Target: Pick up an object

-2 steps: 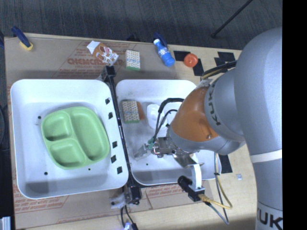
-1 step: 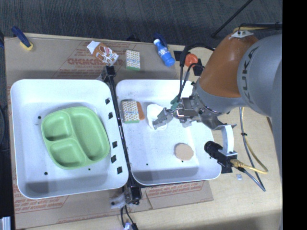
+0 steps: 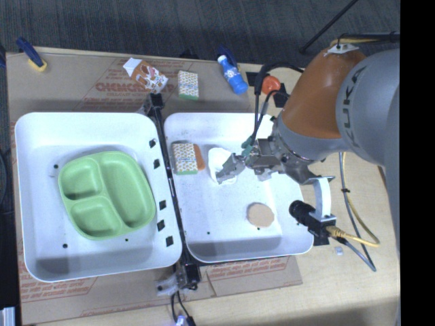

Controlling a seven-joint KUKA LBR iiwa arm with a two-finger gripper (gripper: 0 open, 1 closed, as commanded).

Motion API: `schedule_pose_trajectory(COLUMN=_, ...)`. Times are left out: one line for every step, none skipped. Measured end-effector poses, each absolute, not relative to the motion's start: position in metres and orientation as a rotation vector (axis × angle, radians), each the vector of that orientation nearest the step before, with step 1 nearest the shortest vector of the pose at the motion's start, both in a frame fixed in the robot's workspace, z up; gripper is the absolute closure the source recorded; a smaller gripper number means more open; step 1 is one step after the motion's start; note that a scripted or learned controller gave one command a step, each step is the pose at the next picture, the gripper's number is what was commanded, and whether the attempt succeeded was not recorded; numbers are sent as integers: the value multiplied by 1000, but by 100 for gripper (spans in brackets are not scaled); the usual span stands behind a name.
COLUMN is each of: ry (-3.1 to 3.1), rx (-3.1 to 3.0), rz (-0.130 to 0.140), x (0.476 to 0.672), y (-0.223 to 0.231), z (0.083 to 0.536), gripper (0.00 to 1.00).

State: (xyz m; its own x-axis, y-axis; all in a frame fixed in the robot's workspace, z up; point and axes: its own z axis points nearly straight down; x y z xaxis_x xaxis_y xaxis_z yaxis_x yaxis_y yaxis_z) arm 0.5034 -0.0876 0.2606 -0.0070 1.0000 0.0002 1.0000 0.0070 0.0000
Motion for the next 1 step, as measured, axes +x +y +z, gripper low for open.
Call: schedule_pose_trajectory(ry=-2229, rx=-2214, rz=0, x=503, y=-88, z=261, gripper=0)
